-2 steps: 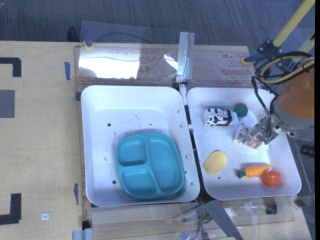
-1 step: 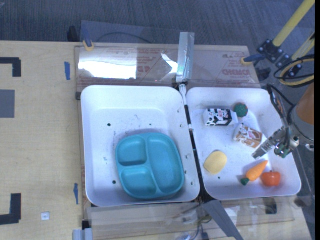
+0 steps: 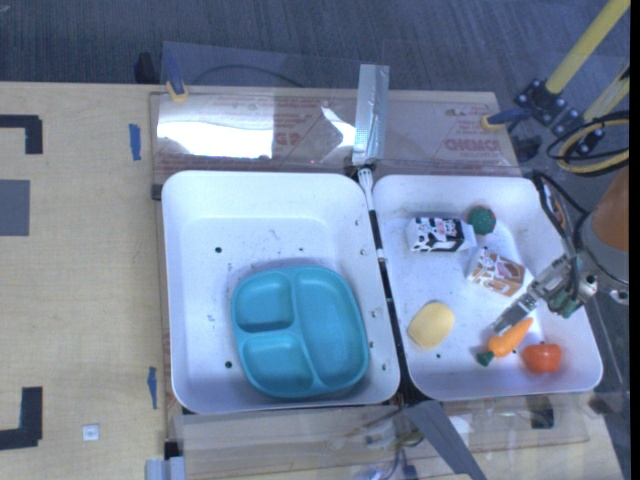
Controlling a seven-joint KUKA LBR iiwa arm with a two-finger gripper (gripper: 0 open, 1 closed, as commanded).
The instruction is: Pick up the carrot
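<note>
Carrot (image 3: pixel 506 340), small orange plastic, lying in right white bin (image 3: pixel 585 373), claw (image 3: pixel 520 314) at its 1 o'clock end, touching, grip unclear

My arm (image 3: pixel 612 230) is cut off by the right edge. My gripper (image 3: pixel 522 315) covers the carrot's (image 3: pixel 503 342) upper end, and its fingers blur into one shape.

A light wooden bench (image 3: pixel 70 298) carries two shallow white bins side by side. The left bin (image 3: pixel 190 208) sits touching the right bin (image 3: pixel 575 373) along a shared edge. Behind the left bin, a clear plastic sheet (image 3: pixel 260 128) lies flat on the bench
</note>
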